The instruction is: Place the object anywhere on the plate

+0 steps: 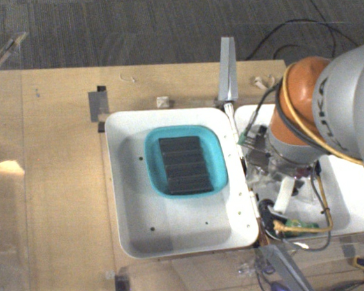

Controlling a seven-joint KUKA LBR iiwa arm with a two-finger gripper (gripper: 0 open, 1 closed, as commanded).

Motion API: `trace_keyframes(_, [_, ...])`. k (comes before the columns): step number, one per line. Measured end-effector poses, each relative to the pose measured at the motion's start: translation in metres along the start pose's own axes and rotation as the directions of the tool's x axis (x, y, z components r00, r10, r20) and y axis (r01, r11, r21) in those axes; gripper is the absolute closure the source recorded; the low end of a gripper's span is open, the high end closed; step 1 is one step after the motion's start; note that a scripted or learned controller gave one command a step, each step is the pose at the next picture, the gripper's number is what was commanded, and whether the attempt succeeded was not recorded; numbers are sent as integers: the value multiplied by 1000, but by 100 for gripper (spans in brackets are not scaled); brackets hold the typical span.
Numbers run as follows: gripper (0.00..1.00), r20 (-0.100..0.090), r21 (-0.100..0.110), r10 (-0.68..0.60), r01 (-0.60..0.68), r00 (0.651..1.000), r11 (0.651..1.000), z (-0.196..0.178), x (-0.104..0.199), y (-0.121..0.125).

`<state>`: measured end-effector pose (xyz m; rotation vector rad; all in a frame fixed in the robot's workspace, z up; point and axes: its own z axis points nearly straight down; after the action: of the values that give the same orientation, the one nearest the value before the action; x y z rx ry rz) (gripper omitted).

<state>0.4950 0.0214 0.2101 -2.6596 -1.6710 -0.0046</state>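
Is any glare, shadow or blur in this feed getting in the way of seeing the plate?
Camera view: glare patches lie on the bench at far left, away from the blue plate; the plate and the dark ridged block on it look evenly lit and sharp; soft shadow lines the left bin along its left wall and near floor, clear of the plate.

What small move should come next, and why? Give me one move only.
Probably lift the arm straight up. Its wrist hangs over the right bin, seemingly low and close to the wall shared with the left bin, where the teal plate lies with a dark ribbed block on it. Rising first should clear that wall before any crossing.
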Motion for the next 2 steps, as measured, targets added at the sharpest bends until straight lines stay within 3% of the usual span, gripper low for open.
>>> trace_keyframes(1, [0,0,0,0,0,1000,1000,0,0,0])
trace_keyframes(2, [0,0,0,0,0,1000,1000,0,0,0])
